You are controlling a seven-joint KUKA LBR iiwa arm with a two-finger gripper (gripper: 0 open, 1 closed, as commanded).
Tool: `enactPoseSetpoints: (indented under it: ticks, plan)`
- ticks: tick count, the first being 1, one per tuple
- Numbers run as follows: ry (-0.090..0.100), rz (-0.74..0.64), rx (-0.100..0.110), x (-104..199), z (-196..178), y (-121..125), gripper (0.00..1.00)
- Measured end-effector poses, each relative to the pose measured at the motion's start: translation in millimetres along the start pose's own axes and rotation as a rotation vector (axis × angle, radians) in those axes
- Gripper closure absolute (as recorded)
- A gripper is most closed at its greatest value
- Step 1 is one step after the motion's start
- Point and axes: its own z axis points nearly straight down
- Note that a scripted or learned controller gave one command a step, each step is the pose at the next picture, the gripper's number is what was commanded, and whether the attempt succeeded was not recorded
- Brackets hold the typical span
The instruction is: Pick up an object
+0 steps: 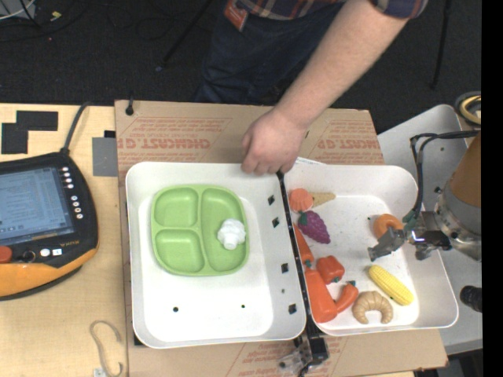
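The right bin (428,309) holds several toy foods: an orange piece (384,224), a yellow corn cob (391,283), a tan croissant (373,308), purple grapes (314,226), a cone-shaped piece (310,199) and red-orange peppers (326,285). My gripper (391,244) reaches in from the right and hangs low over the right bin. It is just below the orange piece and above the corn cob. I see nothing held in it.
The left bin (204,312) holds a green divided plate (196,230) with a white lump (231,233) in its right compartment. A person's hand (269,146) rests at the bins' far edge by the divider. A control pendant (39,222) lies at the left.
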Motion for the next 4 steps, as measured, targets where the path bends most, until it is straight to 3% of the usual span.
enactPoseSetpoints:
  ticks: [1,3,4]
  plan:
    - [-0.002,-0.002,-0.011,0,-6,2,0.0]
    - [-0.001,-0.003,-0.009,5,86,3,0.0]
    - [-0.007,-0.002,-0.021,5,132,7,0.0]
